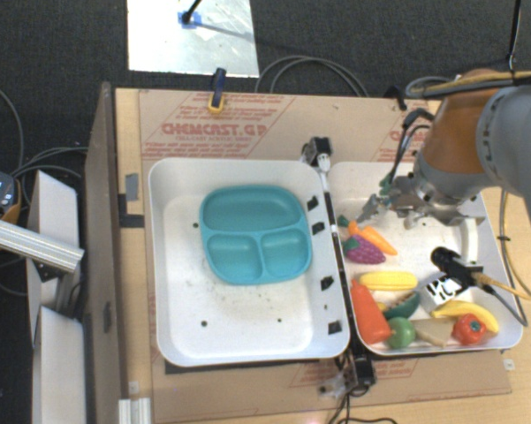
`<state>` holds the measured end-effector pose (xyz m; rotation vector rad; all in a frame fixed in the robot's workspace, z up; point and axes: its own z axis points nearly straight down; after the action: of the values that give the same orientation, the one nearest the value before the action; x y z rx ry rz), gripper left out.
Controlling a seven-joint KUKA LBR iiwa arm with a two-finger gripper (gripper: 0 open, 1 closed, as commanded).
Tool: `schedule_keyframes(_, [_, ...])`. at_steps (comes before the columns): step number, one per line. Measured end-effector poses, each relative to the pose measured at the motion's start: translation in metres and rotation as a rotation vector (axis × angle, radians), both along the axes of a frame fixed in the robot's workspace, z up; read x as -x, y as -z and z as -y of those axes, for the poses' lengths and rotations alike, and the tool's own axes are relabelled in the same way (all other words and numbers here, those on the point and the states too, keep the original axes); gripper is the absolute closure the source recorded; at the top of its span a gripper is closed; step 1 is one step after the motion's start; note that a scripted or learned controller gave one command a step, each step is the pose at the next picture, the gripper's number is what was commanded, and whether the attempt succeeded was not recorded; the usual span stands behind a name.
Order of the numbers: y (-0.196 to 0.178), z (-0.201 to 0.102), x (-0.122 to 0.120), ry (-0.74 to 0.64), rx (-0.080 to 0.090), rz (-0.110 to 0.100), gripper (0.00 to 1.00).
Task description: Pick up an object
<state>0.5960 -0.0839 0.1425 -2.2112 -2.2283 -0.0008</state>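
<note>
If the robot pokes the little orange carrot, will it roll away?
Probably a bit. The carrot looks round and tapered, so it would likely roll in a curve rather than straight. It lies against the purple grapes, which may stop it on that side. It looks like smooth plastic, so it is likely stiff, light and somewhat slippery for the gripper.

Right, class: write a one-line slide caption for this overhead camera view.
Gripper poised over toy food in the right bin; teal divided plate sits in the left bin.
</note>
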Motion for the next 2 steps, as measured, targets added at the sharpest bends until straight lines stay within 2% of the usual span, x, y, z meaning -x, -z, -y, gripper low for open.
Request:
schedule_keyframes(1, [0.061,-0.001,0.021,0.007,0.001,-0.003,0.0])
schedule_keyframes(2, [0.058,0.003,0.044,0.007,0.001,-0.001,0.0])
